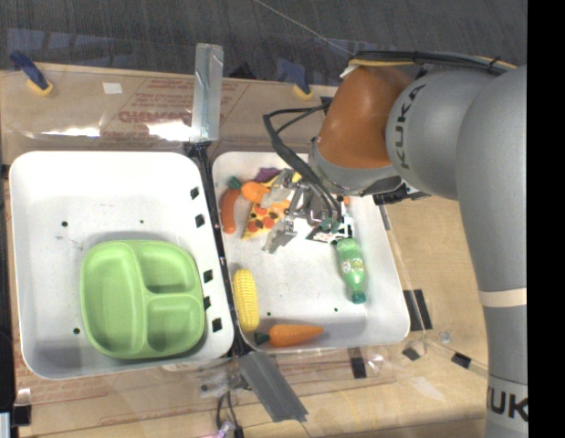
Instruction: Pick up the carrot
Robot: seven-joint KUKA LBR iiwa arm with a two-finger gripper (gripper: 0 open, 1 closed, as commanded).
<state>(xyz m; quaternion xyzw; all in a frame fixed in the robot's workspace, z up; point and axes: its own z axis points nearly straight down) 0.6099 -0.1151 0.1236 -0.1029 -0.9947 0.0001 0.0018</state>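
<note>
The carrot lies flat along the near edge of the right bin, its orange tip pointing right, beside a bumpy corn cob. The gripper hovers farther back, fingers apparently narrow and empty.

tool over right bin | carrot near front wall | green tray in left bin

Even, fairly bright overhead light; soft shadows; mild glare on the plastic sheet at eleven o'clock; slightly grainy.
</note>
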